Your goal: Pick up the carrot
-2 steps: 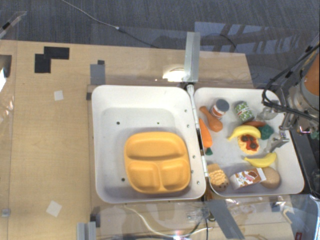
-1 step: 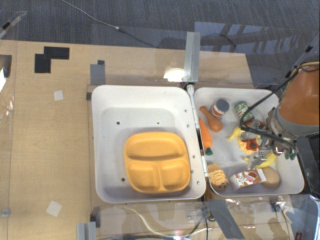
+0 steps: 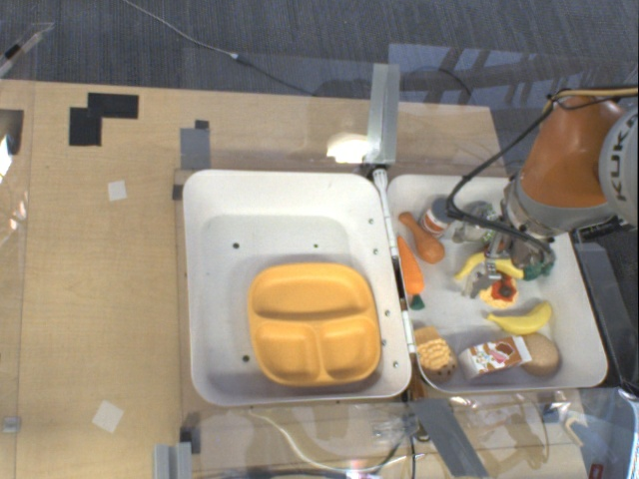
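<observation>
The carrot (image 3: 409, 265) is orange with a green stub at its near end. It lies lengthwise along the left wall of the right bin (image 3: 589, 312). My gripper (image 3: 496, 269) hangs over the middle of that bin, about a hand's width to the right of the carrot and apart from it. It is directly above a small red and yellow toy (image 3: 500, 289). The grey and orange wrist (image 3: 564, 168) hides the back right part of the bin.
A brown drumstick (image 3: 423, 239) lies just behind the carrot. A yellow piece (image 3: 468, 265), a banana (image 3: 522, 318), a brown cookie (image 3: 435, 352), a small carton (image 3: 493, 357) and a potato (image 3: 542, 353) share the right bin. The left bin (image 3: 215, 228) holds a yellow divided plate (image 3: 315, 323).
</observation>
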`<state>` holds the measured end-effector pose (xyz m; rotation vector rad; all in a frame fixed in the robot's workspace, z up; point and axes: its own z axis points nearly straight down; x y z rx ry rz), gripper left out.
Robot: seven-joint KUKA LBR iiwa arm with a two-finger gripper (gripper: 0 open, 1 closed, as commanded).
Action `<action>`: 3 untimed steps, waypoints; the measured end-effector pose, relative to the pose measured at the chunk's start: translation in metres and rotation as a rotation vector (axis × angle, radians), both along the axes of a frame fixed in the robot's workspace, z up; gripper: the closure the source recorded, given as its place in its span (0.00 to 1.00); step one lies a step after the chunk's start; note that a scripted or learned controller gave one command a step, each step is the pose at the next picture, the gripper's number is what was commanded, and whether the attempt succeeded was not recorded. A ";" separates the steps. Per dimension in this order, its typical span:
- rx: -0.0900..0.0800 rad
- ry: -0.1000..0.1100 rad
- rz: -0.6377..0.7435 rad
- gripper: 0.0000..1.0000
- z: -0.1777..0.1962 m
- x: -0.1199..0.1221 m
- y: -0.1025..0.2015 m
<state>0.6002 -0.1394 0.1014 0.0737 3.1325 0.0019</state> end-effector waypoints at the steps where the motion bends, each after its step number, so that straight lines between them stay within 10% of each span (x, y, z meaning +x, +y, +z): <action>1: -0.003 -0.011 0.003 1.00 0.014 0.003 -0.001; 2: -0.003 0.002 0.246 1.00 0.010 -0.047 0.018; 3: -0.009 -0.008 0.587 1.00 0.117 0.012 0.011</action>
